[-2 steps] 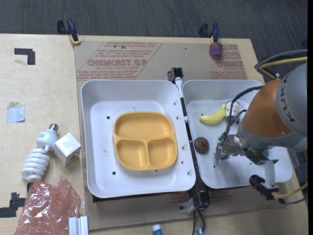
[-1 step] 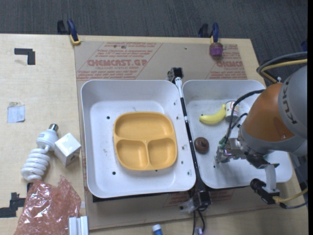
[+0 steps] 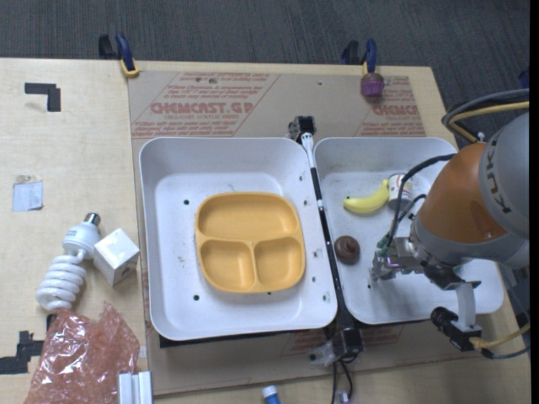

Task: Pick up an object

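End effector [image 3: 386,268] low in right bin [image 3: 370,310], beside brown object [image 3: 346,247]

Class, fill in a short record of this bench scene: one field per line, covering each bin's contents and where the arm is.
left bin: yellow divided plate
right bin: banana, small brown object
arm: over the right bin
end effector: low in right bin, right of the brown object
outside bins: spiral light bulb, white cube

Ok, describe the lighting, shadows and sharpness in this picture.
Camera view: soft, even light; faint shadows beside the yellow plate and under the banana; mild sheen on the left bin's rim; the arm's gripper looks slightly blurred, the rest fairly sharp.
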`<move>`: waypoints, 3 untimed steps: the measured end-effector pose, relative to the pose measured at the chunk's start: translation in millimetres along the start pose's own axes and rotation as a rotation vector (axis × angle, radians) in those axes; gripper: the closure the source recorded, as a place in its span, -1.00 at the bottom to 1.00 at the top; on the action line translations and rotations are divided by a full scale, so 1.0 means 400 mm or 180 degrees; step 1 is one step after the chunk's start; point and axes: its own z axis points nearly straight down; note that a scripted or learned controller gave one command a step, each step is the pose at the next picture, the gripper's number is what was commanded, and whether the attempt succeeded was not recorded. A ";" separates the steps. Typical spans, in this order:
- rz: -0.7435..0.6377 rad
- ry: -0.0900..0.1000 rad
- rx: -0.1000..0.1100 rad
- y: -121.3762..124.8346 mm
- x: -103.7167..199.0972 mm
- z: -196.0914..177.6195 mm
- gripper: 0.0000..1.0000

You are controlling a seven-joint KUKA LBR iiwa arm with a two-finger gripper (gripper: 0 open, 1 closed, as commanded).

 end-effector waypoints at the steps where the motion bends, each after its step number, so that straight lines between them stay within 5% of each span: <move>1: -0.0010 -0.0003 0.0000 0.107 -0.009 0.000 -1.00; 2: 0.0000 0.0000 0.0004 -0.002 -0.022 0.000 -1.00; 3: -0.0005 0.0000 -0.0001 0.001 -0.001 0.000 -1.00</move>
